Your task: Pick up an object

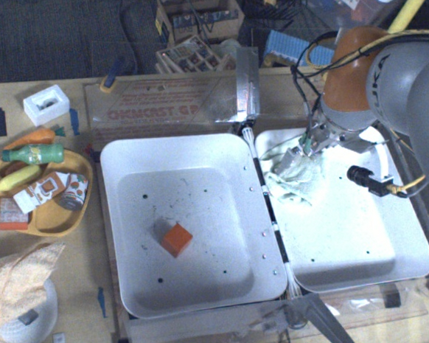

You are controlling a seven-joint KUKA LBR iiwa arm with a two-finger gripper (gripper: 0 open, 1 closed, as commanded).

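Orange block (177, 239) sits near middle of left bin (125, 167), closest to us. We see nothing touching it. Farther back, gripper (302, 155) hangs low over right bin (406, 263), at its back left part, well apart from block. Claw looks blurry; we cannot tell wide or narrow. Yellow bowl (56, 220) of toys sits far left.
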